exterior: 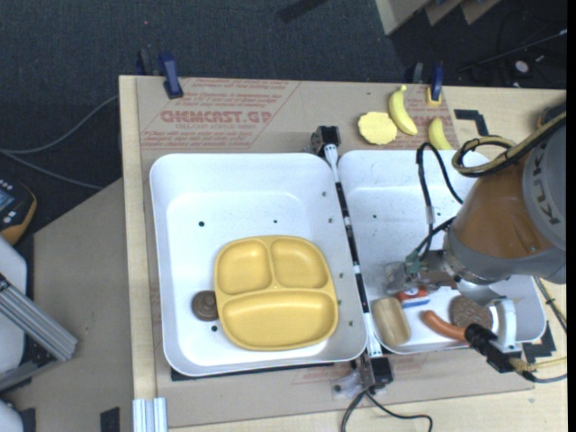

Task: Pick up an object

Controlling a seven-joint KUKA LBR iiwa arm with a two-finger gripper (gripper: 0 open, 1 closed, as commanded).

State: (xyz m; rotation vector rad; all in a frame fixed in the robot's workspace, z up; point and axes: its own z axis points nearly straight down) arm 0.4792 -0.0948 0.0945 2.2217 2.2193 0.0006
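My gripper (408,275) reaches down into the near part of the right bin (387,196), under the grey arm with its orange band. It hangs just above a small red, white and blue item (415,296). Close by on the bin floor lie a tan bread-like piece (391,321), an orange sausage-shaped piece (441,324) and a brown round disc (470,313), the disc partly hidden by the arm. Nothing shows between the fingers.
The left bin (180,196) holds a yellow divided plate (274,292) and a small brown disc (205,306) at its left. On the bench behind the right bin lie two toy bananas (403,111) (438,133) and a yellow round piece (378,128). A black cable (423,174) loops over the right bin.
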